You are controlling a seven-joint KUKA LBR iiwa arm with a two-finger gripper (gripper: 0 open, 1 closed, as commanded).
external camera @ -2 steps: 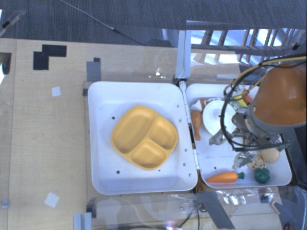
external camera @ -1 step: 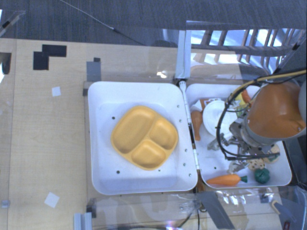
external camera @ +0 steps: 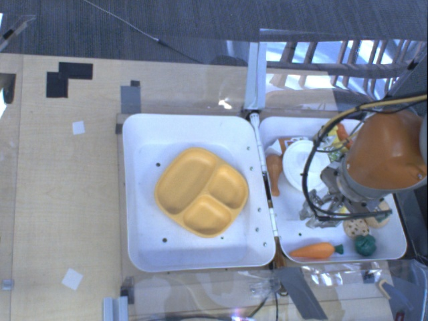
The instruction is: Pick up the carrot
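The carrot (external camera: 311, 251), orange with a small green stem end pointing right, lies flat along the near wall of the right bin (external camera: 400, 246). My gripper (external camera: 319, 215) hangs below the arm's orange band (external camera: 386, 151), over the middle of that bin. It sits just behind the carrot in the image and is apart from it. Dark metal parts and cables crowd the gripper's tip, hiding how it stands. Nothing is seen held in it.
A yellow divided plate (external camera: 202, 190) rests in the left bin (external camera: 140, 246). The right bin also holds a white dish (external camera: 296, 166), a brown-orange piece (external camera: 273, 171) by the dividing wall, a speckled cookie (external camera: 356, 227) and a dark green item (external camera: 365, 246) right of the carrot.
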